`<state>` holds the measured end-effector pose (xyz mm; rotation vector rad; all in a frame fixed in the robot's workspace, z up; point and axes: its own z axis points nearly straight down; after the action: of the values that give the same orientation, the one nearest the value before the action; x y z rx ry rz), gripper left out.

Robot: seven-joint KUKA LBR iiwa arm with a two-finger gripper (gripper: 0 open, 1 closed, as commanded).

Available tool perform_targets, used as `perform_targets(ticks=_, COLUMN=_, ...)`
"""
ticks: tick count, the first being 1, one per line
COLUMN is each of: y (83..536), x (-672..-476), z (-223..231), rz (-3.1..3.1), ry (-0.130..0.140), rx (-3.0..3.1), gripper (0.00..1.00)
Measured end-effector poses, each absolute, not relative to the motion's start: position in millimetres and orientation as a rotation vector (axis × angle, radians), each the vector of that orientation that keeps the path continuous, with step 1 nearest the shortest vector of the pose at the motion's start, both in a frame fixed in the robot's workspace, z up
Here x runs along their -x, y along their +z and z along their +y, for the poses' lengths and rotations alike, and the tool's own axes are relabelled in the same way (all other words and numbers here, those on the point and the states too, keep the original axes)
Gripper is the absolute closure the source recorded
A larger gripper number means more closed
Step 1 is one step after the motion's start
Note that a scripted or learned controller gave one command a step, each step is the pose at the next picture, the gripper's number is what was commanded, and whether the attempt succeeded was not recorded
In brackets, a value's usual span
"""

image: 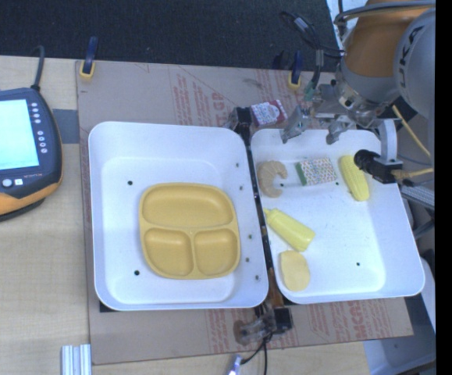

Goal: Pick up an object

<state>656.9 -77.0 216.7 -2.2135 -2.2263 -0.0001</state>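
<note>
Currently the gripper (313,130) hangs over the far edge of the right bin (382,276), fingers (292,127) spread and nothing between them. To pick well, lower squarely over one item, fingers straddling its narrow axis, then close. The packet (318,170) lies nearest, just below the fingers. The right bin also holds a biscuit (270,176), corn (354,177), a bottle (290,229) and a yellow block (294,270). The left bin (112,280) holds a tray (188,230).

- This looked like a robotics lab.
- A control tablet (11,151) lay on the bench (30,287).
- Clamps (88,62) pinned a cardboard sheet (171,92) under two white bins (101,209).
- Cables (304,30) trailed nearby.
</note>
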Motion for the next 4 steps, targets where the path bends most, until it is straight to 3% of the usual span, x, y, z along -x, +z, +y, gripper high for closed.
perform_targets(ticks=2, y=174, x=-656.0, z=-213, rz=-2.223, ry=0.002, rx=2.220, gripper=0.00)
perform_targets(ticks=3, y=205, x=-656.5, z=-212, rz=-2.225, ry=0.000, rx=2.218, gripper=0.00)
perform_targets(ticks=4, y=105, x=-656.1, z=-211, rz=-2.226, ry=0.005, rx=2.213, gripper=0.00)
